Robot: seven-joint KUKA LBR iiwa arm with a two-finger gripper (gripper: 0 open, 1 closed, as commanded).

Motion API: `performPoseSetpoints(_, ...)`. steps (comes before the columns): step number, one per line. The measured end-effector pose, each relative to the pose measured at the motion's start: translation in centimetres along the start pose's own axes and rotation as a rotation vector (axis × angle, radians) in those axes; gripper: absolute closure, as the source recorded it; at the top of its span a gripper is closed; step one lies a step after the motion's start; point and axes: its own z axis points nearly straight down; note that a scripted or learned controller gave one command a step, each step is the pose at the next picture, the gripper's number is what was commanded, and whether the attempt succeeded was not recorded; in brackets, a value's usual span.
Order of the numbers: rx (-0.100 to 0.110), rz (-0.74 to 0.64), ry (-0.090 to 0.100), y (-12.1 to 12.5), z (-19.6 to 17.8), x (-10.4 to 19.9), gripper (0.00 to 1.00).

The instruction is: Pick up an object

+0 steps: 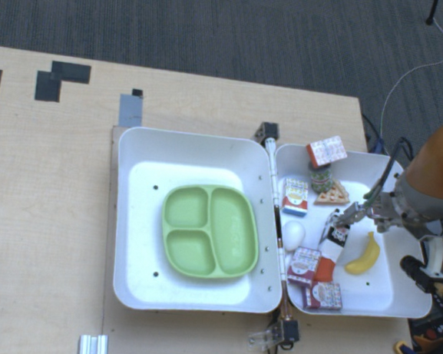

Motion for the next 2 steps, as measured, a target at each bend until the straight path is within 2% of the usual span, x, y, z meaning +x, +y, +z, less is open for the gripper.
performPoseSetpoints(1,-0.014,-0.003,0.007,0.62,-1.58,0.42,1.00)
performPoseSetpoints(2,-0.013,-0.002,0.007,0.58,-1.53,0.42,0.00)
